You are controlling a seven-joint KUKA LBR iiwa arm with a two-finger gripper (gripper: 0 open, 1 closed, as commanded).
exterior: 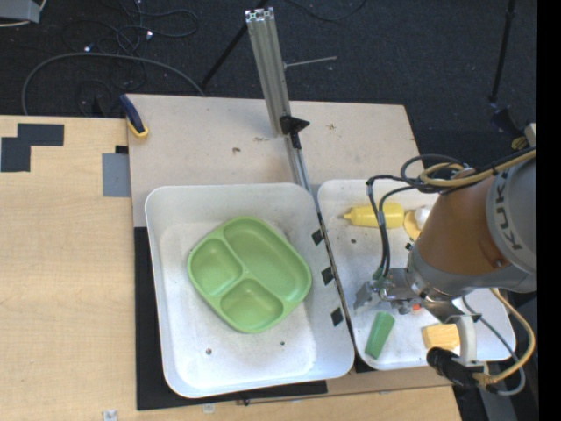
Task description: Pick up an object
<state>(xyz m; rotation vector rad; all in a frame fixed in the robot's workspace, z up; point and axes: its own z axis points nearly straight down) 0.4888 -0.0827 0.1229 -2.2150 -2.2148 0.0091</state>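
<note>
A green block [379,334] lies in the right bin [337,235] near its front left corner. Just above it, my gripper [379,296] hangs low over the bin floor, its metal fingers [363,299] pointing left; the arm's orange wrist [460,235] covers the bin's middle. A yellow bottle-shaped object [375,215] lies at the back of the same bin, partly behind black cables. A yellow and white piece [443,335] lies at the front right, under the arm. Nothing shows between the fingers.
The left bin [175,340] holds a green divided plate [249,273]. A metal post [270,68] rises behind the bins. Black clips [326,274] sit along the rim between the bins. Cables loop over the right bin's back.
</note>
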